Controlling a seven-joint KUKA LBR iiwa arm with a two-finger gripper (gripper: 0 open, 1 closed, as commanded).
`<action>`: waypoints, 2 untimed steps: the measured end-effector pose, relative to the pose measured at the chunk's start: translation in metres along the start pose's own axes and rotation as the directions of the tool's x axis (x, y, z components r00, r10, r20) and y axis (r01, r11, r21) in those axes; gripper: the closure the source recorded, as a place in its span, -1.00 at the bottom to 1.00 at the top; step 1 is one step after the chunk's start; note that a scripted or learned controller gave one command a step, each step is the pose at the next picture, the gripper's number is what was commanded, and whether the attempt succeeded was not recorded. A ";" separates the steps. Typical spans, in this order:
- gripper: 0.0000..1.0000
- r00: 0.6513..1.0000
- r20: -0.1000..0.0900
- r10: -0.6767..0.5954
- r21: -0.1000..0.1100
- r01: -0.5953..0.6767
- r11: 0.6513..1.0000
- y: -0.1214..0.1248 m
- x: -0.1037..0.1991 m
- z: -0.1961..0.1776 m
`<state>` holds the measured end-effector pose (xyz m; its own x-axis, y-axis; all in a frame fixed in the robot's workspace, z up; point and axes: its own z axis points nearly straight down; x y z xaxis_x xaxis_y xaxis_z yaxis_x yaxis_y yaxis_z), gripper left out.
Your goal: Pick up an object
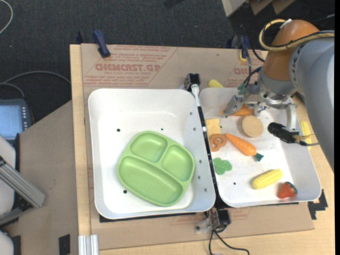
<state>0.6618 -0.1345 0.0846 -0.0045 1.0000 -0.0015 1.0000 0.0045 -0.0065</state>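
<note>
- Right now the grey arm's two-finger gripper (245, 104) hangs low over the far end of the right-hand shallow white bin (305, 182), so the reaching step looks to be in hand.
- Whether that tool is spread or pressed together, I cannot tell.
- Nearest candidates: a small orange piece (244, 111) just under it and a round tan disc (252, 126) just beside.
- Farther off lie an orange plastic carrot (240, 144), a yellow toy corn cob (266, 178) and a red strawberry (286, 190).
- A green divided plastic tray (155, 167) sits in the left-hand white bin (101, 142).
- Next, probably: settle down around one piece, pinch, then lift.
</note>
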 end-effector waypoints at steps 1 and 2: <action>-1.00 1.000 -0.006 0.005 0.008 -0.005 1.000 0.002 -0.012 0.001; -1.00 1.000 -0.005 0.004 0.006 -0.004 1.000 0.002 -0.017 0.001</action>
<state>0.6642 -0.1510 0.0836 -0.0001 1.0000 0.0036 0.9999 0.0001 -0.0129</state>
